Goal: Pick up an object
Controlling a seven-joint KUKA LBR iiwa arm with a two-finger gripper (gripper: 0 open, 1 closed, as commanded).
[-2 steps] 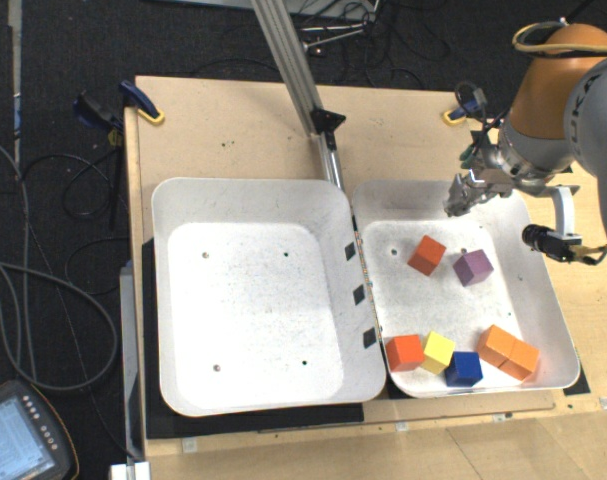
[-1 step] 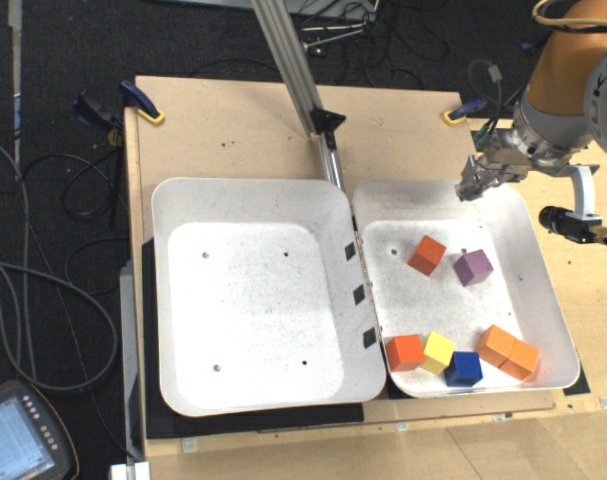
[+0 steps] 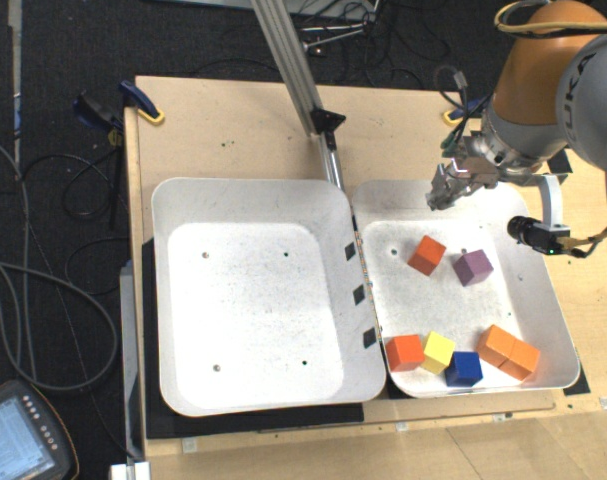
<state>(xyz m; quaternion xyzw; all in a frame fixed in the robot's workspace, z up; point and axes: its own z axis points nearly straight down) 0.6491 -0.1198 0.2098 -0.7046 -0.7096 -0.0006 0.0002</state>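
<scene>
The right bin [image 3: 543,298] holds several blocks. An orange cube [image 3: 427,255] and a purple cube [image 3: 472,266] lie near its middle. Along its front edge sit an orange-red cube [image 3: 405,352], a yellow cube [image 3: 438,351], a blue cube [image 3: 464,368] and a larger orange block [image 3: 508,351]. My gripper [image 3: 445,193] hangs over the bin's back edge, above and behind the orange cube, with nothing seen between its fingers. The fingers are small and dark against the wrist.
The left bin [image 3: 173,268] lies beside the right one. A metal pole [image 3: 293,63] slants down to the bins' shared back corner. Clamps [image 3: 141,103] sit at the bench's back left. A cable and a black fitting [image 3: 533,232] hang by the wrist.
</scene>
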